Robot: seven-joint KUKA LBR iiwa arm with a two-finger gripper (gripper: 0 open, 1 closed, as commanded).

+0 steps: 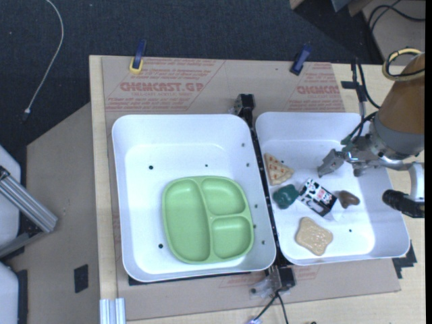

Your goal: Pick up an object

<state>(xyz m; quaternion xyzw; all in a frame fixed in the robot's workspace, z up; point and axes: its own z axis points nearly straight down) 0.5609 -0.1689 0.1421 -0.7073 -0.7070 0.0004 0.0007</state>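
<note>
Overhead, the gripper (337, 162) hangs in the right bin (297, 123), near its far right side, its fingers spread apart with nothing between them. Bare white floor lies under and behind it. Toward the near side sit a cracker (277, 169), a teal lump (285, 196), a black-and-white toy (317, 198), a brown piece (348, 197) and a tan toast slice (313, 236), closely grouped. A green divided plate (206, 218) fills much of the left bin (128, 181).

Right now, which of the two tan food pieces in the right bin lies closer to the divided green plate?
The waffle-textured wedge, at the bin's left wall, beside the plate. The toast slice lies farther right, near the front.
</note>
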